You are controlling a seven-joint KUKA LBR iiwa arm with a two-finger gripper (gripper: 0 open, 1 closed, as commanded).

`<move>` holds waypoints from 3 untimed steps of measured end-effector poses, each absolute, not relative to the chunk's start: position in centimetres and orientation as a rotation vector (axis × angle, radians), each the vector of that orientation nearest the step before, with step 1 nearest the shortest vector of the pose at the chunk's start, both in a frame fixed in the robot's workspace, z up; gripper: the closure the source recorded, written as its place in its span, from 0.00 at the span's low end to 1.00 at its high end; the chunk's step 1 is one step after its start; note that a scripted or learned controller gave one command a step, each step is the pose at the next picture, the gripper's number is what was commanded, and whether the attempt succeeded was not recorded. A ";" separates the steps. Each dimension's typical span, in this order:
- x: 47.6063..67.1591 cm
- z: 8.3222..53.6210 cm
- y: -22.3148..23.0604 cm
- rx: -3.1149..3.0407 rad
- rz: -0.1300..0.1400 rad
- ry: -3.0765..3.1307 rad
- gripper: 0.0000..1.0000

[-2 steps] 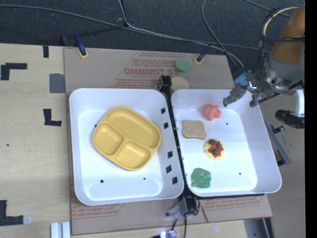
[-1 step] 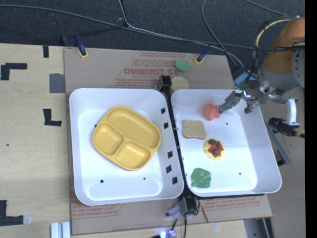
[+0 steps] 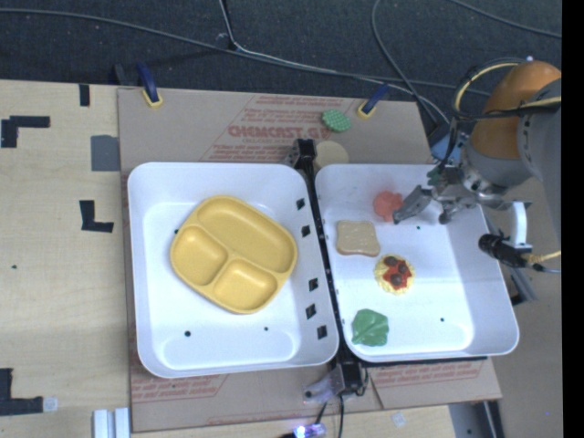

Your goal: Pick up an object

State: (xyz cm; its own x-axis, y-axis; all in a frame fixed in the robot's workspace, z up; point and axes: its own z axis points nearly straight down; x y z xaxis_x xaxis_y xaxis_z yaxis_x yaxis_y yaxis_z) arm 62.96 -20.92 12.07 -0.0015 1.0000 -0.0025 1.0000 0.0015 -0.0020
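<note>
In the right bin [image 3: 474,336] lie a red-pink round piece [image 3: 386,203], a tan toast slice [image 3: 358,238], a small pizza-like piece [image 3: 396,274] with red and dark toppings, and a green leafy piece [image 3: 370,327]. My gripper [image 3: 427,206] hangs over the bin's upper right part, just right of the red-pink piece. Its two fingers stand spread apart, one dark fingertip [image 3: 404,213] close to that piece, and nothing is between them. The grey arm with its orange band [image 3: 516,108] comes in from the right.
The left bin [image 3: 146,245] holds a yellow divided plate [image 3: 234,254]. A black divider [image 3: 315,245] runs between the bins. A green round object [image 3: 336,119] and a pale disc [image 3: 332,151] lie on the cardboard behind the bins. Cables cross the dark floor at the back.
</note>
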 end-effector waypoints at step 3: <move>62.3 25.3 -21.1 2.220 0.001 2.222 1.00</move>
State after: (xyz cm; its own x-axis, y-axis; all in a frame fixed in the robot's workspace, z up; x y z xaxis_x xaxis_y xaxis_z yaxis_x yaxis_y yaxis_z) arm 62.29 -21.14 25.28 -0.0007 1.0000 -0.0003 1.0000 0.0007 0.0010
